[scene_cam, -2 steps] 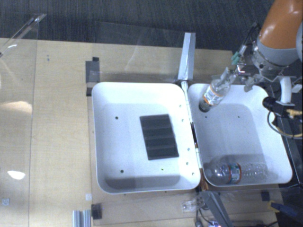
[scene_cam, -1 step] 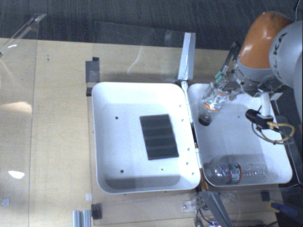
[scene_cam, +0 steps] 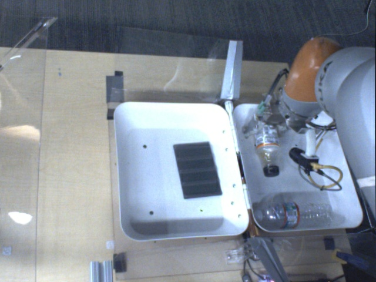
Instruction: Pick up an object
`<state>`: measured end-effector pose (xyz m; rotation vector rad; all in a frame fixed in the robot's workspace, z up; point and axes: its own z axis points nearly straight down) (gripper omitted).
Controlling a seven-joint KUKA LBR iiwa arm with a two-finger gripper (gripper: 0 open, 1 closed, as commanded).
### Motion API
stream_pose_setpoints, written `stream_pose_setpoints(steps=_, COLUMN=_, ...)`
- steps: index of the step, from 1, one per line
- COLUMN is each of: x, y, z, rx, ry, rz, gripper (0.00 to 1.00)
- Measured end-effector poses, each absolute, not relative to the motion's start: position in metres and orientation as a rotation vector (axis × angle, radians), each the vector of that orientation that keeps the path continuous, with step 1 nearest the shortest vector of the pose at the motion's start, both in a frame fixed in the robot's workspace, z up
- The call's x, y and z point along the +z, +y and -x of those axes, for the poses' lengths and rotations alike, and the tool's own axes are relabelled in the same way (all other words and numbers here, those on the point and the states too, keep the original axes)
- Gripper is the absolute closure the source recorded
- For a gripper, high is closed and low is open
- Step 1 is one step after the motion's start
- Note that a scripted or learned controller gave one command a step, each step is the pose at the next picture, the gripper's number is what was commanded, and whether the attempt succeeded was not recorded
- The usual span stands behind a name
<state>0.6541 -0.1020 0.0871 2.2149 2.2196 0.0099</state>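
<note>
Lying flat: one black pad [scene_cam: 197, 170], one large bottle [scene_cam: 291, 214].

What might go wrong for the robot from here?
The gripper hangs over the right bin, right by a small clear bottle. That bottle looks round and smooth, so it may slip or roll away from a grasp. It also sits near the bin's left wall, which the gripper might bump. The big bottle hugs the near wall, so it is probably awkward to grasp.

Looked like a robotics lab, pale wooden bench [scene_cam: 70, 175], two white bins [scene_cam: 147, 187] sat side by side mid-frame, clear panel [scene_cam: 23, 98] stood at left, grey carpet [scene_cam: 176, 4] along the top, robot arm [scene_cam: 346, 81] at right.
</note>
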Motion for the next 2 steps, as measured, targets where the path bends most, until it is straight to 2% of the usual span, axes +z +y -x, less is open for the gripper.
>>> stream_pose_setpoints(steps=1, x=0.099, y=-0.1, z=-0.656, rx=0.018, ry=2.22, rz=-2.21, gripper=1.0)
stream_pose_setpoints(steps=2, x=0.187, y=-0.077, z=-0.67, rx=0.009, ry=2.344, rz=-2.084, gripper=1.0)
